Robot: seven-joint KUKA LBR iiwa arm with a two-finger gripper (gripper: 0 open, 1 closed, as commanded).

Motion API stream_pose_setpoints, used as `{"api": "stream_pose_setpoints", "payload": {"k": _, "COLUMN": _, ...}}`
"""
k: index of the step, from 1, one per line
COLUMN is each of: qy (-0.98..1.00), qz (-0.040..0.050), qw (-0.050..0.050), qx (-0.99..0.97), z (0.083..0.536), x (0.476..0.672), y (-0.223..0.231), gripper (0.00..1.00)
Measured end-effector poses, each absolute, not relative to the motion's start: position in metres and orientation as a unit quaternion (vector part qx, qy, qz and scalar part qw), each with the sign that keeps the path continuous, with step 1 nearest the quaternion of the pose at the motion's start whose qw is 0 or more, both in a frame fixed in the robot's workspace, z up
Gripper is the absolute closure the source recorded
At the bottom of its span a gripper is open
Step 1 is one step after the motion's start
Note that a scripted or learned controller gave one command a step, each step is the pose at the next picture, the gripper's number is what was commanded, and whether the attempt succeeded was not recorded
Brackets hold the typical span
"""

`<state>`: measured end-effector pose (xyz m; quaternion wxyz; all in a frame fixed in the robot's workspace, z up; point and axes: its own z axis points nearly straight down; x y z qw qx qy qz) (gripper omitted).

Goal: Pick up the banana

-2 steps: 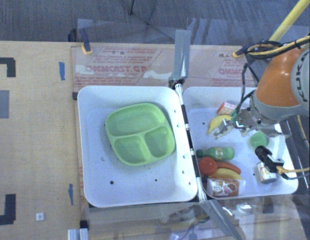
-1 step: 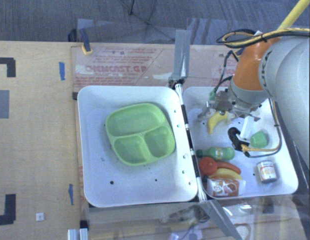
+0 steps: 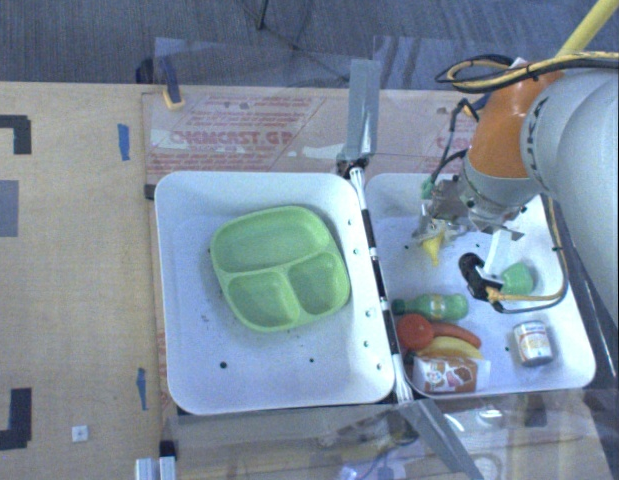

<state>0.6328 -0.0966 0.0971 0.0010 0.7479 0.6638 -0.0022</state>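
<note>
The banana (image 3: 432, 249) shows as a short yellow piece pointing down, in the upper left part of the right bin (image 3: 574, 363). It hangs from my gripper (image 3: 433, 232), whose fingers are shut on its upper end. The gripper sits under the orange wrist band, which reaches in from the upper right. Most of the banana is hidden by the gripper body.
The left bin (image 3: 189, 368) holds a green divided plate (image 3: 280, 266). Along the right bin's front lie a green bottle (image 3: 439, 306), a red tomato (image 3: 414, 330), a curved yellow piece (image 3: 452, 348), a snack packet (image 3: 447, 374) and a small can (image 3: 532, 343). A green object (image 3: 518, 277) lies by a black cable.
</note>
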Motion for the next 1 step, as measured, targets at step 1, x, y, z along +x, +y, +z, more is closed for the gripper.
{"api": "stream_pose_setpoints", "payload": {"k": 1, "qy": 0.625, "qz": 0.0003, "qw": 0.001, "qx": 0.781, "z": 0.1856, "x": 0.6667, "y": -0.0249, "gripper": 1.00}}
